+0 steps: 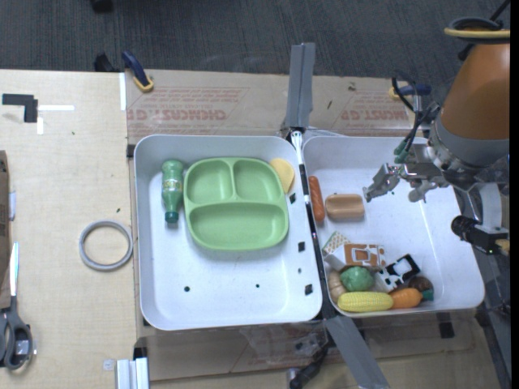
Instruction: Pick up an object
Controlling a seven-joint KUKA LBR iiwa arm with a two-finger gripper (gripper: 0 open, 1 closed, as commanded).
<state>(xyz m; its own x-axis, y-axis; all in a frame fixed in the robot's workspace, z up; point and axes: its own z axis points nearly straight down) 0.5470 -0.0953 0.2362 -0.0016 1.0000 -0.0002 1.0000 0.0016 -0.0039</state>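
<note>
While two bins (154, 241), one tray (236, 203)

Wooden bench (65, 177) with two white bins (154, 282), tape ring (105, 245), scissors (15, 335).

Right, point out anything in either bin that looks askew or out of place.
Little stands out. In the left bin a yellow piece sits wedged between the green divided plate and the wall, partly hidden. In the right bin the toy foods are piled in the near corner, overlapping rather than spread out.
</note>
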